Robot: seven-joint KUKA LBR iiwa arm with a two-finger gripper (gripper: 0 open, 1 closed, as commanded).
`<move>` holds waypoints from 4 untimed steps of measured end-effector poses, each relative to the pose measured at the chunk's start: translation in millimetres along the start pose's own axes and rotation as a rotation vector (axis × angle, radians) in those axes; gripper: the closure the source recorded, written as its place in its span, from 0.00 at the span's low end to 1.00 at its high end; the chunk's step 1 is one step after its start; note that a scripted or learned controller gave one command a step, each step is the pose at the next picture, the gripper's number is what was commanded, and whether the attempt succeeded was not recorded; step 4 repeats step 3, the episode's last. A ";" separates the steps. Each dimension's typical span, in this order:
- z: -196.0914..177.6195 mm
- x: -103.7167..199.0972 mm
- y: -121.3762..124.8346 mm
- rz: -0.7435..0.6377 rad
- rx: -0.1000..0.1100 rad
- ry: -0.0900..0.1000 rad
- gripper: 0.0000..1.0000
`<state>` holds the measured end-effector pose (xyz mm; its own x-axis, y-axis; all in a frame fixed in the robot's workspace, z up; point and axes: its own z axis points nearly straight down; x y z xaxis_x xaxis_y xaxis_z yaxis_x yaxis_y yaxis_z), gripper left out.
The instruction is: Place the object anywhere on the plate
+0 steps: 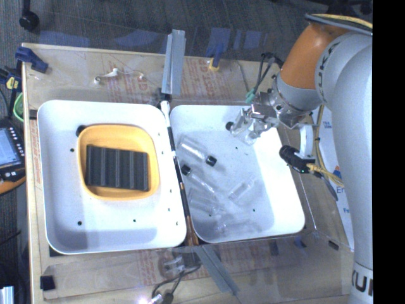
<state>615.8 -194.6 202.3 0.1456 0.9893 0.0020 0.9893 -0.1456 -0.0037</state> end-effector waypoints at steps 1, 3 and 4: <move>-4.3 77.8 -27.3 -0.059 0.001 -0.001 1.00; 12.5 152.1 -52.6 -0.241 0.003 -0.003 0.00; 12.5 152.1 -52.6 -0.241 0.003 -0.003 0.00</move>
